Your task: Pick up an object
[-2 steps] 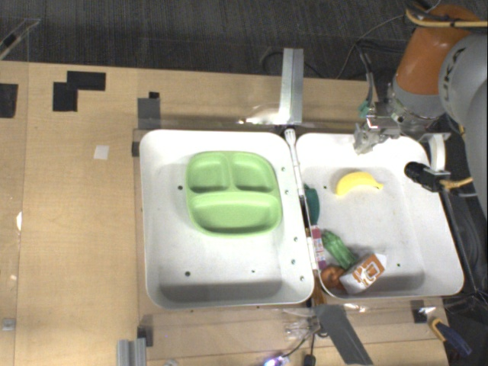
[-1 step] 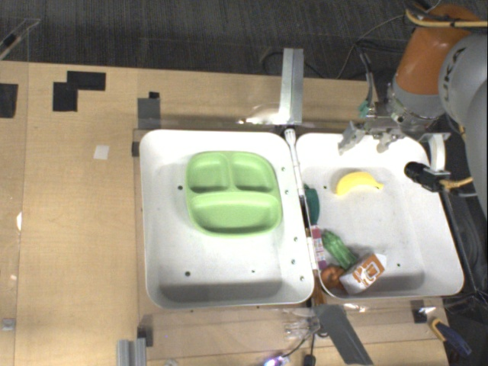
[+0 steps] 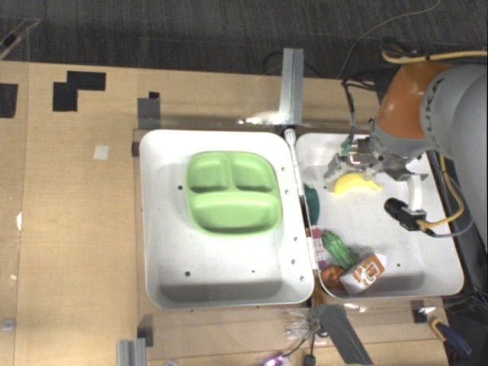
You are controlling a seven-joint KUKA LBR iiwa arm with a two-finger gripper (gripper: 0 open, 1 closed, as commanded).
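Note:
A yellow banana-shaped object (image 3: 357, 184) lies in the upper part of the right bin (image 3: 438, 269). My gripper (image 3: 345, 163) hangs just above and to the left of it, right at its upper edge, and whether they touch is unclear. Along the bin's lower left lie a green object (image 3: 338, 248), an orange and white carton (image 3: 364, 272) and a small brown item (image 3: 329, 277). A teal object (image 3: 311, 203) rests against the bin's left wall.
The left bin (image 3: 164, 227) holds a green divided plate (image 3: 232, 191). The grey arm with its orange band (image 3: 404, 105) covers the right bin's upper right corner. A black cable connector (image 3: 402, 212) hangs over the bin's right side.

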